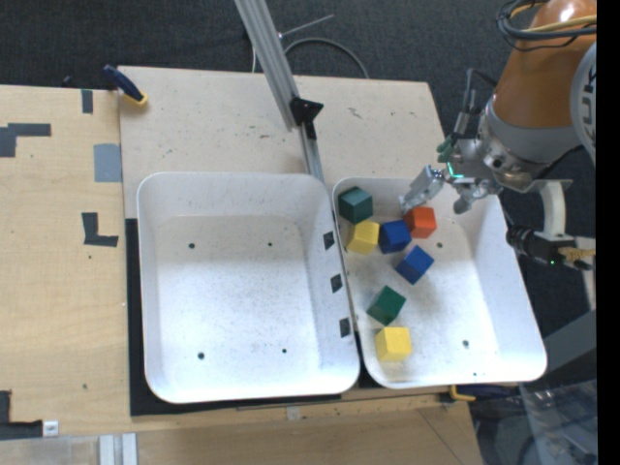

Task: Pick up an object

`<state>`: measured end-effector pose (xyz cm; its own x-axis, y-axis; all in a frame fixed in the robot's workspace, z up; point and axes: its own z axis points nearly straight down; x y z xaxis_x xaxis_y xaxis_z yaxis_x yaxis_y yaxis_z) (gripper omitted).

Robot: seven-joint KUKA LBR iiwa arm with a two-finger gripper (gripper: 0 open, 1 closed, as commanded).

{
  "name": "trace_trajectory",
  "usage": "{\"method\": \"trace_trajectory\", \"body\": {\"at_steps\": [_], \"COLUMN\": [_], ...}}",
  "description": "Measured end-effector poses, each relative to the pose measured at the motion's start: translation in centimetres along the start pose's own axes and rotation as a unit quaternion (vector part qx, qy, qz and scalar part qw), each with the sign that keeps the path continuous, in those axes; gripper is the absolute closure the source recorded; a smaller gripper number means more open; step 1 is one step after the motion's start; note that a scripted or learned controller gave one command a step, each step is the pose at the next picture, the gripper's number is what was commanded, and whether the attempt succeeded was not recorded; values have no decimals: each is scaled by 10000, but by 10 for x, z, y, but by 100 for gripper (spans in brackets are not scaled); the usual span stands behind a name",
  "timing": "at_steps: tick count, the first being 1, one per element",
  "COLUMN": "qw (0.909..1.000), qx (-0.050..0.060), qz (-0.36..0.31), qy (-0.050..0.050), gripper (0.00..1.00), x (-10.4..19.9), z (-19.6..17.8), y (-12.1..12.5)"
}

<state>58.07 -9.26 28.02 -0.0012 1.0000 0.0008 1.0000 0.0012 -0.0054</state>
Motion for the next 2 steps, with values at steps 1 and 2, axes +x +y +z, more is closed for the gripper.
{"method": "trace_trajectory", "body": {"at_steps": [1,2], "qw": [10000,10000], "qx": [-20,13], "qz": [-7,-1], "qy": [-5,-4], "gripper": [0,0], "x": [0,5], "z": [-2,61], "y": [1,-3]}}
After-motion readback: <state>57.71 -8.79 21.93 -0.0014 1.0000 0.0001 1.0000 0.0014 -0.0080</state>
